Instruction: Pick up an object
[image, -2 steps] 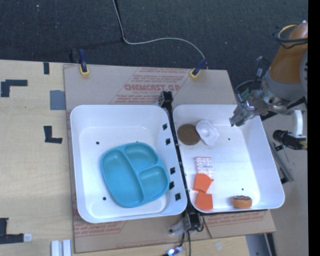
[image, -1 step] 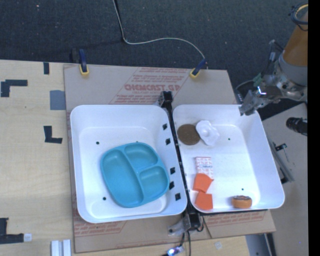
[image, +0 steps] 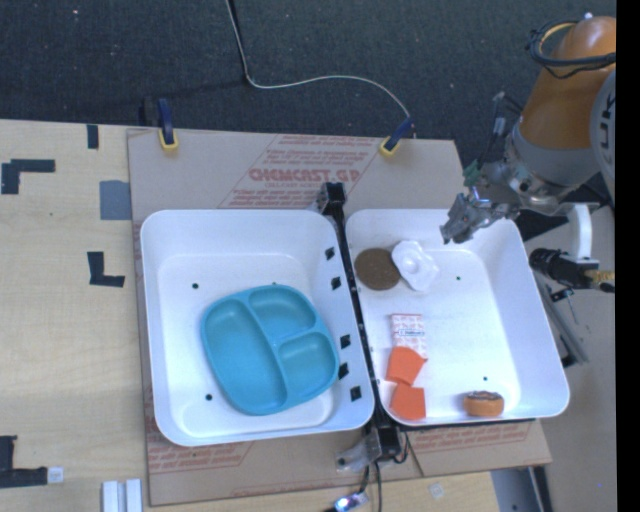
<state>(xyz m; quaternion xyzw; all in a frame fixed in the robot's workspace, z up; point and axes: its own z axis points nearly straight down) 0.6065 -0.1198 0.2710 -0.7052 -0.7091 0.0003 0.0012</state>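
The right bin holds a brown round disc, a crumpled white piece, a small printed white packet, two orange blocks and a small brown and orange donut-like piece. My gripper hangs above the bin's far right corner, to the right of the white piece and apart from it. Nothing shows between its fingers.
The left bin holds a blue divided tray. A black divider with clips runs between the bins. A cable loops across the dark floor behind the bench. Blue-and-yellow clamps pin the cardboard's far edge.
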